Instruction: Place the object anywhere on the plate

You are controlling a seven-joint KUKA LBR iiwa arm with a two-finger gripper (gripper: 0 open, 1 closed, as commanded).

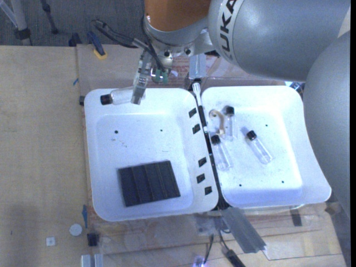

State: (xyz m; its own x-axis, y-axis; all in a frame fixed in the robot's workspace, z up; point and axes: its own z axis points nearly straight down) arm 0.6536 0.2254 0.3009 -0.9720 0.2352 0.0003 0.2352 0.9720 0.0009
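Note:
The black ribbed plate (149, 183) lies flat in the front part of the left bin (100, 166). A clear vial with a black cap (113, 98) lies on its side at that bin's back left corner. My gripper (166, 95) hangs over the back edge of the left bin. It is open, with its fingers spread wide and nothing between them. The left fingertip (137, 97) is at the vial's right end, and the vial lies outside the gap. The right fingertip (196, 88) is over the divide between the bins.
The right bin (289, 177) holds three clear black-capped vials: one (258, 147) in the middle, one (220, 152) by the left wall, one (228, 121) at the back beside a tan hook (216, 118). Black clips (201, 162) line the divide. The arm's grey body covers the back right.

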